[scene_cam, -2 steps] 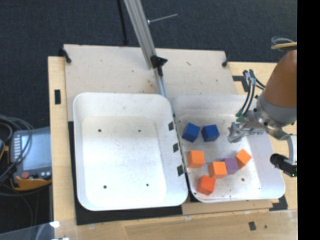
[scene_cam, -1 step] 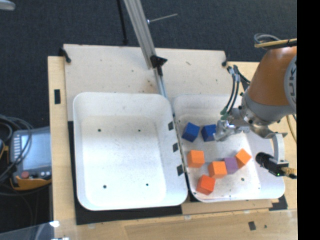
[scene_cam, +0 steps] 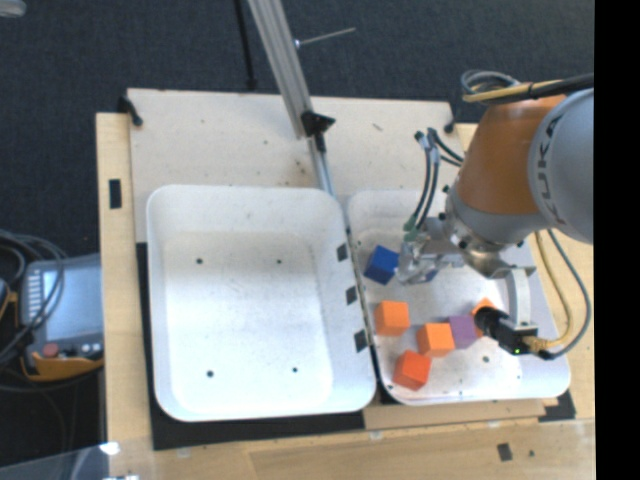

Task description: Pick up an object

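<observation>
My gripper (scene_cam: 414, 265) hangs low over the upper part of the right bin (scene_cam: 400, 206), under the grey and orange arm. A blue cube (scene_cam: 381, 264) lies just left of it, close to or touching its tip. Lower in the same bin lie an orange cube (scene_cam: 392, 316), a second orange cube (scene_cam: 436, 338), a purple cube (scene_cam: 463, 330) and a red-orange cube (scene_cam: 412, 369). A small orange piece (scene_cam: 485, 308) shows beside the wrist, partly hidden.
The left bin (scene_cam: 180, 268) stands beside the right one, their walls meeting near the blue cube. A slanted metal rail (scene_cam: 285, 58) rises from behind the bins. A pendant with cables (scene_cam: 55, 313) sits off the bench's left edge.
</observation>
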Robot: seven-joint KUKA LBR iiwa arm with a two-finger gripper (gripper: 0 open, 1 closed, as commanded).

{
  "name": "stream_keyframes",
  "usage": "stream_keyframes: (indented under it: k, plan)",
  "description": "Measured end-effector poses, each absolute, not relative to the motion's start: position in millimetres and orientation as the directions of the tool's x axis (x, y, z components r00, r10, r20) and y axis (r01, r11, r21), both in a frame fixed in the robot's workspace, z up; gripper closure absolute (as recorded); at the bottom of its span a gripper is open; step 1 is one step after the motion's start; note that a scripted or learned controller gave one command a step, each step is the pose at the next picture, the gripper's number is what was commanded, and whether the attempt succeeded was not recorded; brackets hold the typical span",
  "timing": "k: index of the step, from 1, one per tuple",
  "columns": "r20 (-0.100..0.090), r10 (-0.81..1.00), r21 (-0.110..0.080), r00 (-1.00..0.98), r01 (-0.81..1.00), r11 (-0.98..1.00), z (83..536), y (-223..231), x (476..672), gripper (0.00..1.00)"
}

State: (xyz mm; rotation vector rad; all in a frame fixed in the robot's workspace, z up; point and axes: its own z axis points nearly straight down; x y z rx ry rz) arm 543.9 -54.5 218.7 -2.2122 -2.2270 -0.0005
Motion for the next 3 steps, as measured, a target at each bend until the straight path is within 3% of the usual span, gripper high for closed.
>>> stream_keyframes:
  k: [1, 3]
  plan:
    - [0.002, 1.0, -0.001, -0.006, 1.0, 0.006, 218, -1, 531.4, 1.0]
    - [0.002, 1.0, 0.001, -0.008, 1.0, 0.008, 228, 95, 534.2, 1.0]
